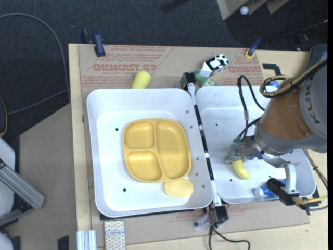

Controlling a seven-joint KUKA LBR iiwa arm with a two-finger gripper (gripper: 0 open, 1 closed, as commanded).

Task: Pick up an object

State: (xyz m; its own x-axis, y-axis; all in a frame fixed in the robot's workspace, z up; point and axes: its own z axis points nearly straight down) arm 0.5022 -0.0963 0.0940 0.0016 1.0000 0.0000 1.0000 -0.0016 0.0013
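We see the grey arm's 2-finger gripper (pixel 240 154) lowered into the right white bin (pixel 221 113), directly above a small yellow banana-shaped toy (pixel 240 169) that touches its tip. We cannot tell its grip state. Well left of it, the left bin (pixel 104 139) holds a yellow 3-compartment plastic tray (pixel 156 150) and a pale yellow disc (pixel 179 188).

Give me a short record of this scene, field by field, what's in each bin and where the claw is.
left bin: yellow divided plate, pale yellow disc at its near edge
right bin: small yellow banana-like piece, blue and white object
claw: low in right bin, just above the yellow piece
grasp: cannot tell
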